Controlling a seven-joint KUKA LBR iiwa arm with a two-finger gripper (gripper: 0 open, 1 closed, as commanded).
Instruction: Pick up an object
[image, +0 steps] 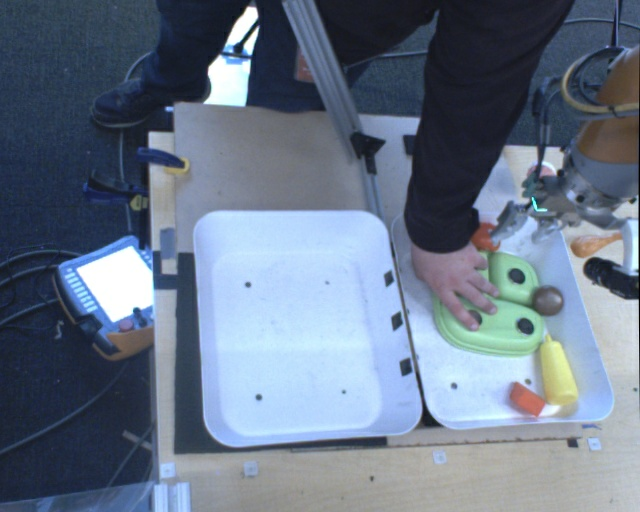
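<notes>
The right bin (590, 400) holds a green moulded toy (505, 305), a brown ball (547, 299) at its right side, a yellow bottle-shaped piece (557, 371), an orange-red piece (527, 399) near the front rim and a small red-orange piece (485, 238) at the back. A person's hand (455, 280) rests on the green toy. My gripper (527, 222) hangs over the back of this bin, just right of the red-orange piece, fingers pointing down and slightly apart with nothing between them.
A person in dark clothes (470, 110) leans over the right bin from the back. The left bin (295, 320) lies beside it. A metal pole (325, 70) slants across the bench. A handheld pendant (105, 290) lies off the bench at the left.
</notes>
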